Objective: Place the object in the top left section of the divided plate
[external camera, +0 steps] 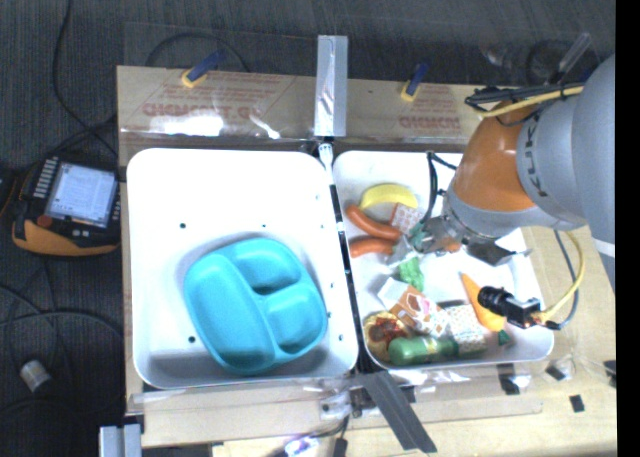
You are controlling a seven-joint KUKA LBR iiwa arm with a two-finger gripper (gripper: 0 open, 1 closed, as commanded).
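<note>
A light blue divided plate (253,302) lies in the left bin (160,185), turned at an angle, with nothing in its three sections. My gripper (434,238) hangs low over the middle of the right bin (530,345), below the arm's orange band (490,170). It is just right of a red sausage (372,220) and a yellow banana-like piece (385,195), and above a small green piece (409,271). The wrist hides what is directly under it.
The right bin also holds a second sausage (370,246), a white scrap (390,289), colourful small boxes (430,317), a green cucumber (415,350) and an orange carrot (480,303). A divider wall (342,255) separates the bins. A cable (570,285) loops at the right.
</note>
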